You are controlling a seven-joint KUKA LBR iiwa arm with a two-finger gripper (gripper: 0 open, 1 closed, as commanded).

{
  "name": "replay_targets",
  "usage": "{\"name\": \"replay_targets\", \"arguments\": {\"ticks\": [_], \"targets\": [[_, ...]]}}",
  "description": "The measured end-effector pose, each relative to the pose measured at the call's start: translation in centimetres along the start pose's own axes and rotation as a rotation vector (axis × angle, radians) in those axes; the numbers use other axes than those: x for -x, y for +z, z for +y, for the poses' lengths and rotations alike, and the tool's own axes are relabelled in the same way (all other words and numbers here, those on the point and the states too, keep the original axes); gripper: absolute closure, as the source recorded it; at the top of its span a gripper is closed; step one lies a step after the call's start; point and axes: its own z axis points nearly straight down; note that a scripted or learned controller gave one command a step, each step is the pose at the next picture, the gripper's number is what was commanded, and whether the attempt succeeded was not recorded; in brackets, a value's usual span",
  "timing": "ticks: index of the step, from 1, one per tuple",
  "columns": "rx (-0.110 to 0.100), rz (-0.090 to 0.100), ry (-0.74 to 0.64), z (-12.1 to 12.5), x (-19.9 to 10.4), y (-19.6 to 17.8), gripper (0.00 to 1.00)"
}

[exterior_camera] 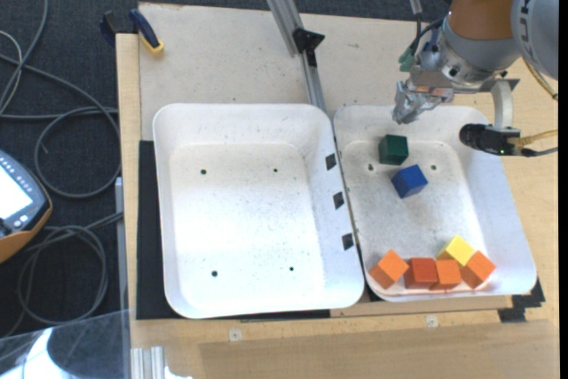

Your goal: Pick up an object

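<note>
Above right bin (497, 191): gripper (410, 109) blurred; green cube (392, 148) just below

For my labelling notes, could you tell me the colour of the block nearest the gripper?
Dark green: the block sits just below the gripper in the camera view.

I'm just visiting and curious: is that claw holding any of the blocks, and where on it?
Nothing is held: the gripper hangs above the green block, apart from it.
</note>
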Motion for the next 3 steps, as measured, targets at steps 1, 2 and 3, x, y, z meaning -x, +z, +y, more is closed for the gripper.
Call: {"name": "replay_targets", "arguments": {"ticks": [1, 2, 3], "targets": [[0.002, 0.000, -0.001, -0.3, -5.8, -1.1, 1.00], [-0.001, 0.000, 0.000, -1.1, -10.8, -1.8, 1.00], [-0.004, 0.000, 0.000, -1.5, -16.7, -0.8, 1.00]]}}
